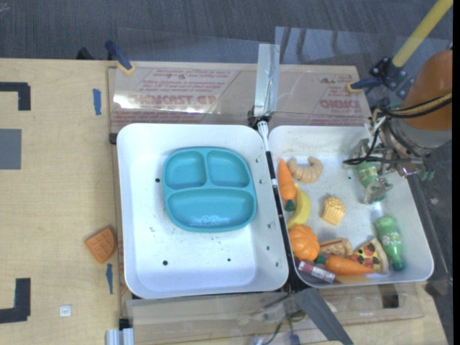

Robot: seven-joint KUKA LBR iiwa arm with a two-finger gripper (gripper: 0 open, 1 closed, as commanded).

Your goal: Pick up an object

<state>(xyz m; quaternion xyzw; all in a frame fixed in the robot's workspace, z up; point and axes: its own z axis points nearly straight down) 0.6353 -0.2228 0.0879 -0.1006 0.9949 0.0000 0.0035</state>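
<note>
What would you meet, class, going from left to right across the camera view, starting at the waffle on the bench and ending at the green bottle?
waffle → blue divided plate → upright carrot → croissant → corn piece → green bottle

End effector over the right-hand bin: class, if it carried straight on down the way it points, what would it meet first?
Probably the bare white floor of the right bin beneath the end effector. The green bottle lies nearer the camera; depth is unclear.
</note>
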